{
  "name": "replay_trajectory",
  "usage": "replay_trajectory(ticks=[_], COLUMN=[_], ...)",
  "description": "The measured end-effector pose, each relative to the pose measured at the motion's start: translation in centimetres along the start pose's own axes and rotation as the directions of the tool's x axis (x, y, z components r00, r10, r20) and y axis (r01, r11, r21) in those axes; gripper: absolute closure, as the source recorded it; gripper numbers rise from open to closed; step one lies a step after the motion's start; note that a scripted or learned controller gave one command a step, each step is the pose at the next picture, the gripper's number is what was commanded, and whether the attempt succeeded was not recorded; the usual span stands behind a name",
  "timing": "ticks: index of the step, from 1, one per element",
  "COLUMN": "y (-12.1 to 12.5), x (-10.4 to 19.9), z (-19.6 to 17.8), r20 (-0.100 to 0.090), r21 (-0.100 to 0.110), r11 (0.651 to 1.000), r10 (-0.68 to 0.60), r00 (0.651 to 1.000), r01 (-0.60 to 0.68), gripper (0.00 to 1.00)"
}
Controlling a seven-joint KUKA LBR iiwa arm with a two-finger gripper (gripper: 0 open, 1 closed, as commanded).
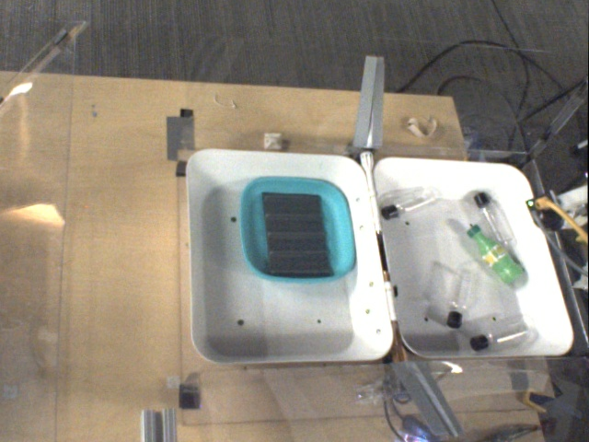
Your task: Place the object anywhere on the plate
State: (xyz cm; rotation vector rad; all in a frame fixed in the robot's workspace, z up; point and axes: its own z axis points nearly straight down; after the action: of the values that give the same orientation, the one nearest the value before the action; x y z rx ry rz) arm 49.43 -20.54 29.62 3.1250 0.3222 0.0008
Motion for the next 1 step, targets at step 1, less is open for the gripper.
replay_trajectory(ticks=[1], y=[-0.05], x=[0.22], z=[-1.1], r20=[-0.003], r21=[-0.001], r11=[1.0], r10=[-0.006], r00=[1.0], r01=[0.006], gripper=[1.0])
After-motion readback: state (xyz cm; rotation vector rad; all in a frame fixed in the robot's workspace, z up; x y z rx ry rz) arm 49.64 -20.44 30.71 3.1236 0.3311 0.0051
